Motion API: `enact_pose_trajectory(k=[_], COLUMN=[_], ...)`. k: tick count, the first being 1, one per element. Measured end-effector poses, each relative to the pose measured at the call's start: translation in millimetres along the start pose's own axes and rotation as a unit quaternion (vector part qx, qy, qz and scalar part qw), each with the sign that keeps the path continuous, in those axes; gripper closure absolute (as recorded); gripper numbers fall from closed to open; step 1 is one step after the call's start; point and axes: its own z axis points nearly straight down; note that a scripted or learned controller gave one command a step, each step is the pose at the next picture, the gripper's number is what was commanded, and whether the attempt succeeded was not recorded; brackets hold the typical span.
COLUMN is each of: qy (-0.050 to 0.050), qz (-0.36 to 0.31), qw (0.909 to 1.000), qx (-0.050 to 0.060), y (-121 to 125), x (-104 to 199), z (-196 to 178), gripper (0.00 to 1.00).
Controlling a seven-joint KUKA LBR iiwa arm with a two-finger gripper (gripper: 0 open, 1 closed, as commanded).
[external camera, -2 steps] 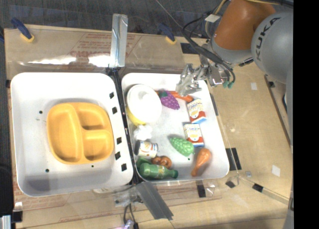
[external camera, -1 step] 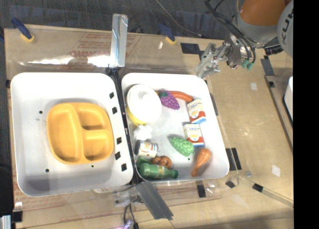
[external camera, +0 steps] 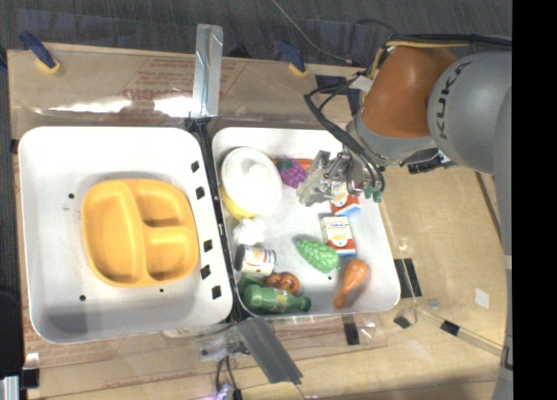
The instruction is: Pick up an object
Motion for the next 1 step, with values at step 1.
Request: enact_pose_trajectory(k=[1], qy=[-0.013], qz=[0.045], qw=[0.9989], qx=[0.001], y=[17.6], x=[-45.4], z=[-110.9], gripper=[1.0])
